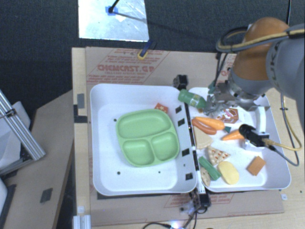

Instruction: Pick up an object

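Over the right bin (279, 173), near its far edge, the gripper (219, 102) is hanging low above a crowd of toy food, and whether it is open or shut cannot be told from this slanted view; nothing can be seen in its hold. Just beside it a green bottle (192, 98) is lying on its side against the divider, with a carrot (208, 123) a little nearer the camera and a small printed packet (230, 114) almost under the wrist. To grasp well, the arm should be settling on one piece, probably the bottle or the carrot, and straddling its narrow width, clear of its neighbours. The grey arm (281, 66) is reaching in from the right, its orange band (259, 44) high and the wrist pointing steeply down.
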Controlling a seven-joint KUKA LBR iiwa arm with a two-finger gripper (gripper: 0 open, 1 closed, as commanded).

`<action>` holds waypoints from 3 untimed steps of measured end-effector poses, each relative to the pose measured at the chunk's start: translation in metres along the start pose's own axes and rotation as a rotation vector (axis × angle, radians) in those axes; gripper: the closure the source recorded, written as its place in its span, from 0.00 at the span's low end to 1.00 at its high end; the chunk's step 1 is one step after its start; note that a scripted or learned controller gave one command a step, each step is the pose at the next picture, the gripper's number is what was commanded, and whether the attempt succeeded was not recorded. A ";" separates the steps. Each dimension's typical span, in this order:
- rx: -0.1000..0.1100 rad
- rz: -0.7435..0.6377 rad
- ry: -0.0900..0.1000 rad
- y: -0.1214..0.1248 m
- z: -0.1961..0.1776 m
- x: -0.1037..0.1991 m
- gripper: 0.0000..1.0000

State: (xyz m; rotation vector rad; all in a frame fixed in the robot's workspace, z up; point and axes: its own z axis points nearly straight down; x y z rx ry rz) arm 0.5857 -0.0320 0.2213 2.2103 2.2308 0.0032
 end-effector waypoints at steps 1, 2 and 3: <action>-0.002 0.000 0.001 0.027 -0.013 0.043 1.00; 0.003 0.008 -0.001 0.013 -0.002 0.038 1.00; 0.000 0.004 0.000 0.020 -0.012 0.040 1.00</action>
